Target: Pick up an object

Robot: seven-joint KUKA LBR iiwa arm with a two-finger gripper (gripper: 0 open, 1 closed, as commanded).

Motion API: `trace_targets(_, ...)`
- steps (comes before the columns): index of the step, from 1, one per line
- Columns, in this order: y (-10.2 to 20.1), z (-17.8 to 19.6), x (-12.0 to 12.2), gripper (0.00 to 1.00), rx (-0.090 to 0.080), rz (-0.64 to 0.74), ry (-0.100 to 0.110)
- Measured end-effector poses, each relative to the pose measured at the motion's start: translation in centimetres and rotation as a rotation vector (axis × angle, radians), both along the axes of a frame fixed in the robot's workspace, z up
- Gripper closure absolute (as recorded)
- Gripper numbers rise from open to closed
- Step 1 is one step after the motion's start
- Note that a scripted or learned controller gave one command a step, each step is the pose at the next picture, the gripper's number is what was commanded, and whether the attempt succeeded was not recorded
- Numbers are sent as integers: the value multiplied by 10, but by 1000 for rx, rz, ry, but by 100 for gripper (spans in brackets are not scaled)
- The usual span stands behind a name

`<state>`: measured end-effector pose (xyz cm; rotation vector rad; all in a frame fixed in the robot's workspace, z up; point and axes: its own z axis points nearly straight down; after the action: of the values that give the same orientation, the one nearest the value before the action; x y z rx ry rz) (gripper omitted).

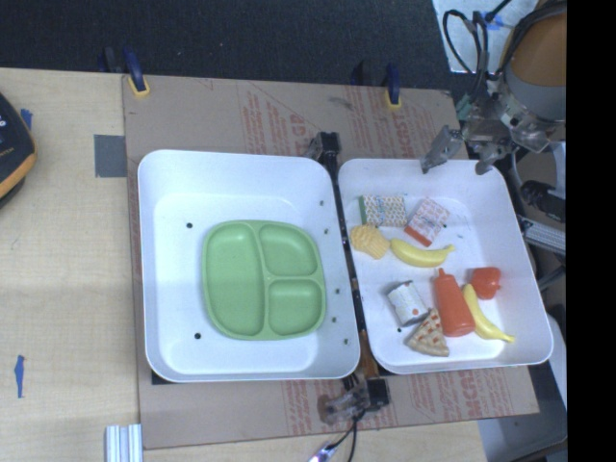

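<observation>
Tool [460, 154], fingers spread and grasping nothing, poised above the far rim of the right bin [515, 210]. Within that bin: two bananas [421, 253], ketchup bottle [449, 304], pizza slice [427, 338], can [406, 301]. Beside it, left bin [173, 200] holding green tray [262, 279].

Bins [241, 166] glossy white plastic; green tray [262, 279] matt plastic; bench [58, 287] pale wood; cardboard underlay [279, 114] matt.

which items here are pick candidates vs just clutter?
Pick candidates, all in the right bin: two bananas, orange bottle, red pepper, pizza slice, can, two packets. Gripper open above the bin's far edge.

Not in play: green tray in left bin, clamps.
</observation>
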<state>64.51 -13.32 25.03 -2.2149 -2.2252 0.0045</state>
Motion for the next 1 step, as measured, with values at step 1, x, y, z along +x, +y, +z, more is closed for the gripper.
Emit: trace_targets(1, -8, -159, -37, 0, -1, 0, 0)
